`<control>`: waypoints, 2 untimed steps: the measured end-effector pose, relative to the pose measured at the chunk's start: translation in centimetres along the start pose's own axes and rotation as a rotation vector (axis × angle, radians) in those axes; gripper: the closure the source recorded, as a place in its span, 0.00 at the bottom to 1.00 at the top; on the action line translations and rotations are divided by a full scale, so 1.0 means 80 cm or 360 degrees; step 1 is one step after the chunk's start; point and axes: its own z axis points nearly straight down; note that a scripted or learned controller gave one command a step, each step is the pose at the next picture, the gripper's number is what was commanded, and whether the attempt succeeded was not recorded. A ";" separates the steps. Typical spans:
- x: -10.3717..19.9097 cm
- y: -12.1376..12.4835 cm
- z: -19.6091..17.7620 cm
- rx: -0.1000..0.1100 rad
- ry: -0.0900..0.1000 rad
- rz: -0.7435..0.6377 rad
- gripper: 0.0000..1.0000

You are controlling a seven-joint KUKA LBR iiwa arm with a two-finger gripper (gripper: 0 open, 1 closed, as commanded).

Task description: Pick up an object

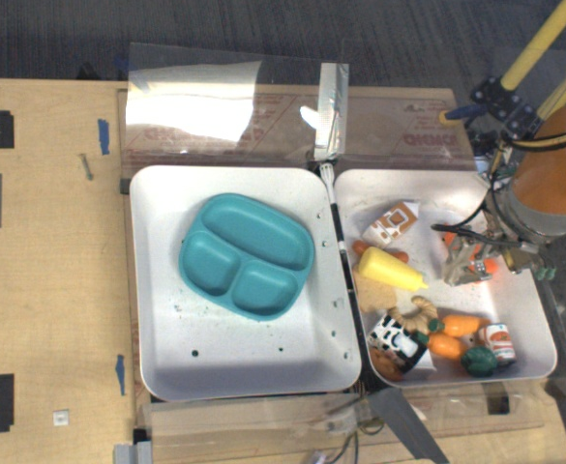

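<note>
1. In the left bin I see a teal divided tray, well apart from the arm
2. In the right bin, the yellow bottle-shaped toy lies with its long axis running left to right, tilting down toward the right
3. Just right of it hangs my gripper; whether it is parted or clamped I cannot tell, and nothing visibly sits in it
4. I judge the yellow toy the nearest candidate, lying to the gripper's left
</note>
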 end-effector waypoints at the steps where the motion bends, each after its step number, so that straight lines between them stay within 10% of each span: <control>1: -0.049 0.030 -0.120 -0.0004 0.0010 0.0162 1.00; 2: -0.045 0.030 -0.114 -0.0009 0.0026 0.0165 0.00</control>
